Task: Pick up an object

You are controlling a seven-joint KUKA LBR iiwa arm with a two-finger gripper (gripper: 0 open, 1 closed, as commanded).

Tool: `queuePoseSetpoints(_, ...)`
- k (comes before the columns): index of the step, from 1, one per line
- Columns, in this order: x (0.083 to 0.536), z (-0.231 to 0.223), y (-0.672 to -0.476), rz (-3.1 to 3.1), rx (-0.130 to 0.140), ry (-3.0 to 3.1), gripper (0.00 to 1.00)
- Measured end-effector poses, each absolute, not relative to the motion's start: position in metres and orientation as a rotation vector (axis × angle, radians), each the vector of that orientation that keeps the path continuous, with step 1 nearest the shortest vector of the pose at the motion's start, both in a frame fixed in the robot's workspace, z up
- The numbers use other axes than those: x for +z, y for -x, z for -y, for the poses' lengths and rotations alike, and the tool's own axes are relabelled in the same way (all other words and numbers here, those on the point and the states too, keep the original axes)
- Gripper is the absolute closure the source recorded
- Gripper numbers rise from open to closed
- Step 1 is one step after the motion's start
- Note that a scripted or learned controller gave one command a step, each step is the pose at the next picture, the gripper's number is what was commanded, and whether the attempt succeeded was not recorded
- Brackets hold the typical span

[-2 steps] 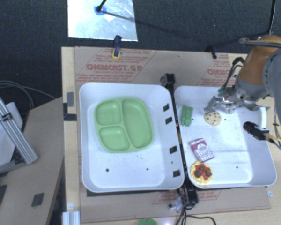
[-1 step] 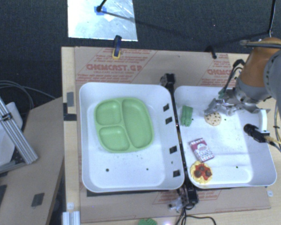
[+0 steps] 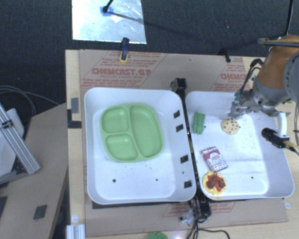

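Nearest in the right bin (image 3: 276, 180): toy pizza slice (image 3: 215, 182) by the front wall, then a small red carton (image 3: 215, 159), its print too small to read. Farther: cookie (image 3: 230, 127), mid-bin, just below my gripper (image 3: 235, 111); green pickle-like piece (image 3: 198, 122) beside the divider. I judge the cookie light, rigid, flat; grip across its rim. Jaw state: cannot tell. Beyond, cardboard (image 3: 120, 69) reads "CHEMCAST".

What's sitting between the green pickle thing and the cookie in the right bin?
Nothing: the camera view shows bare white bin floor between the green piece and the cookie.
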State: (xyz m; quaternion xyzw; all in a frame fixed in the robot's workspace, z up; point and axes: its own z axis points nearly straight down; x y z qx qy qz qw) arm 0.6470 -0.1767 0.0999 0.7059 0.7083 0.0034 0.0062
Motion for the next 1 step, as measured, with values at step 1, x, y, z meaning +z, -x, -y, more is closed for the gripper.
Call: queuePoseSetpoints(1,0.0994,0.1767,-0.6467,-2.217,0.009,-2.209,0.00)
